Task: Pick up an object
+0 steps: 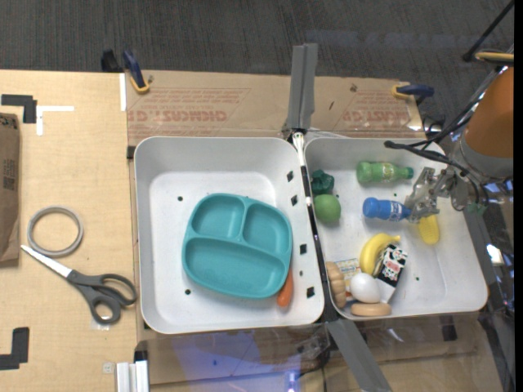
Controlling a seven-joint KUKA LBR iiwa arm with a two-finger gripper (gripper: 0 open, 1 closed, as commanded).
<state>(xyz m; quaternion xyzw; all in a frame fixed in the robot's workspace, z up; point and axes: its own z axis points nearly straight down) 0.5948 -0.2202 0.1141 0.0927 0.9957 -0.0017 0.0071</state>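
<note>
The gripper (424, 196) hangs low over the right bin (470, 300); whether its jaws stand apart or together cannot be told. Just beside it lie a blue bottle (384, 210) and a yellow object (429, 230) (no item is visibly held). Farther off lie a green bottle (382, 171), a banana (373, 251) and a green ball (327, 208). The left bin (155, 243) carries a teal divided plate (237, 246). Scissors (86, 284) rest on the worktop (73, 153).

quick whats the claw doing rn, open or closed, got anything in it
claw: cannot be told whether open or closed; it sits low in the right bin, between the blue bottle and the yellow object, with nothing visibly held.
</note>
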